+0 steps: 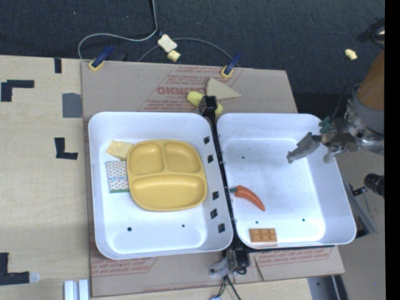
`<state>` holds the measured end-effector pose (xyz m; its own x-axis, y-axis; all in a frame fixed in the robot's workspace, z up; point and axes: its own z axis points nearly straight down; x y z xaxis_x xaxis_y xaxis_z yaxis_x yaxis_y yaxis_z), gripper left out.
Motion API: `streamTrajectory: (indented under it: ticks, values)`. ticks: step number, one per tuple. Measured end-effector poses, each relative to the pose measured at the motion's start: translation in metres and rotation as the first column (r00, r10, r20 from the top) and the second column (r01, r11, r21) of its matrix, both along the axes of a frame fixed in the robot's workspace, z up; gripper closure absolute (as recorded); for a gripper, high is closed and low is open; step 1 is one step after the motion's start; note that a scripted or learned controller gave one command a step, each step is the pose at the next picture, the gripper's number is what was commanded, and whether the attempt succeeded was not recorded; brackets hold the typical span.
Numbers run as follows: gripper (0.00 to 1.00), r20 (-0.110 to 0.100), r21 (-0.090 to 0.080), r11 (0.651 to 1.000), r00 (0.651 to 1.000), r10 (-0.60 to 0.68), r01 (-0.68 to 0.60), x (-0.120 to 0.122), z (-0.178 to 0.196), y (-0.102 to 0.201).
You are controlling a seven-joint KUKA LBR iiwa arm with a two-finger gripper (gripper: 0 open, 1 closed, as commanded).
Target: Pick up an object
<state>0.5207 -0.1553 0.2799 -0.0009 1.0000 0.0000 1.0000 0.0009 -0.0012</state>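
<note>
Gripper [310,145] hangs over the upper right part of the right bin [284,122], coming in from the right edge. One grey finger [301,149] sticks out toward the left and down; the other is lost in the wrist clutter, so can't tell how wide the jaws are. Nothing visible between them.

Nearest pickable thing: orange pepper [250,197], lying on the bin floor down and to the left of the gripper, clearly apart from it. Its long axis runs diagonally, green stem end toward the upper left near the divider, tip toward the lower right. Likely target, judging by closeness.

Waffle [262,235], small brown square-grid piece, sits farther down from the gripper, just past the pepper, by the near wall.

Left bin [100,127] is well to the gripper's left: yellow divided plate [167,175], with a pale wedge [117,148] and a patterned sponge [116,175] at its far side.

Next move probably calls for travelling down-left, then closing across the pepper's short side, so the fingers should be turned square to that diagonal.
</note>
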Motion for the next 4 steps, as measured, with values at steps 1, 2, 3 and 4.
streamTrajectory:
  ticks: [1,2,3,4]
  values:
    - [0.00,-0.017,0.006,1.000,1.000,0.002,-0.002,-0.012,-0.158,0.050]
    - [0.00,0.004,-0.002,1.000,1.000,-0.001,0.001,-0.021,-0.196,0.044]
    - [1.00,0.008,-0.004,1.000,1.000,-0.002,0.002,-0.019,-0.183,0.043]
    - [1.00,0.016,0.000,1.000,1.000,0.006,-0.006,-0.026,-0.033,0.082]
